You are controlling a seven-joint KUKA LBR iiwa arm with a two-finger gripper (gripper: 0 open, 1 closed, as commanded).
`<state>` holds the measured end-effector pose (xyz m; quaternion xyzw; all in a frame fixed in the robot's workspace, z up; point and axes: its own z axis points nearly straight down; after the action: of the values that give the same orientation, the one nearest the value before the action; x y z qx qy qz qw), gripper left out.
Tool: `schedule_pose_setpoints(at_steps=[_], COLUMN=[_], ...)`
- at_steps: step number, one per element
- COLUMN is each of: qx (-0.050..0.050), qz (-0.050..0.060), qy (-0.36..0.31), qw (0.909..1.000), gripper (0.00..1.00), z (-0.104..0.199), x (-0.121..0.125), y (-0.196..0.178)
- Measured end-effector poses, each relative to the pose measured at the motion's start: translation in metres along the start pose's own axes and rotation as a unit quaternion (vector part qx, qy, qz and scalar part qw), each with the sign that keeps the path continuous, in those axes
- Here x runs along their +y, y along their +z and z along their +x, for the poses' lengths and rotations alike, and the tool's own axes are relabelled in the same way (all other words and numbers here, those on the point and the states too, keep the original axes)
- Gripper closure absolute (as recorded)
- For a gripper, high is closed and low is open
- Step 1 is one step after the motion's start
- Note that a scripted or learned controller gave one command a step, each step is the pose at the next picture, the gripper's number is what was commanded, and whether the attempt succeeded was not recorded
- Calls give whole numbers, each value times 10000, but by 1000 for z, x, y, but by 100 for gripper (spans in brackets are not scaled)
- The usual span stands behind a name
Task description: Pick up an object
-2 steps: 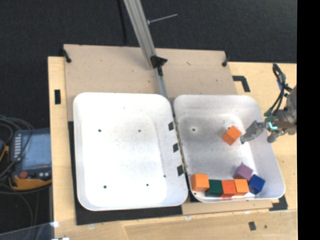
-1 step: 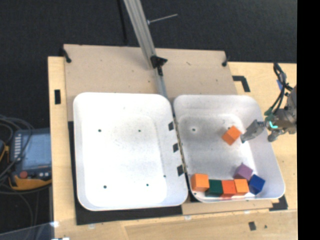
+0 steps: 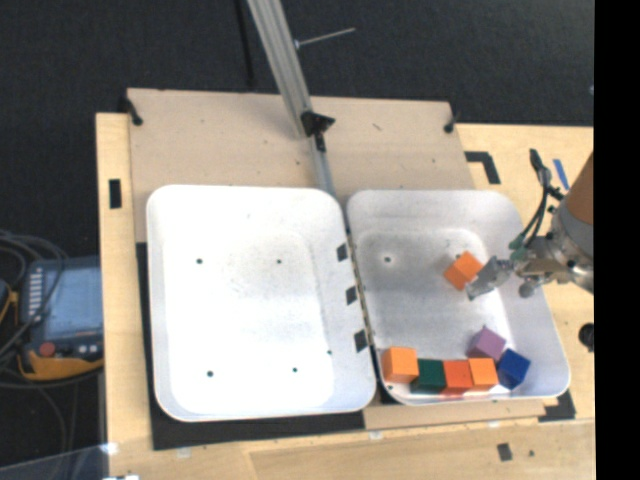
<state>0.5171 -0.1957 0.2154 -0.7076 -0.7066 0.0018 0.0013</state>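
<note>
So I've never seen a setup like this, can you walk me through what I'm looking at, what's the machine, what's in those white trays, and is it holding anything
This is one picture from a fixed camera above a workbench, looking down at a slant. A robot arm reaches in from the picture's right; its gripper, a two-finger claw, hangs over the right bin. An orange block sits right beside its fingers, touching or nearly so, but I cannot tell whether it is gripped or just lying there. Along that bin's near edge lies a row of small blocks: orange, green, two more orange, a blue one, and a purple one just behind. The left bin is a second shallow white tray alongside.
</note>
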Motion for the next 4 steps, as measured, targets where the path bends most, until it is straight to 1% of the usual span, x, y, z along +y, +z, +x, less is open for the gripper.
schedule_pose_setpoints(at_steps=[1,2,3,4], qx=[3,3,-4,-11], qz=[2,1,-53,-53], qy=[4,5,49,30], qw=[10000,10000,10000,10000], gripper=[0,0,100,100], z=[4,3,2,-5], x=[1,0,3,6], y=[62,115,101,55])
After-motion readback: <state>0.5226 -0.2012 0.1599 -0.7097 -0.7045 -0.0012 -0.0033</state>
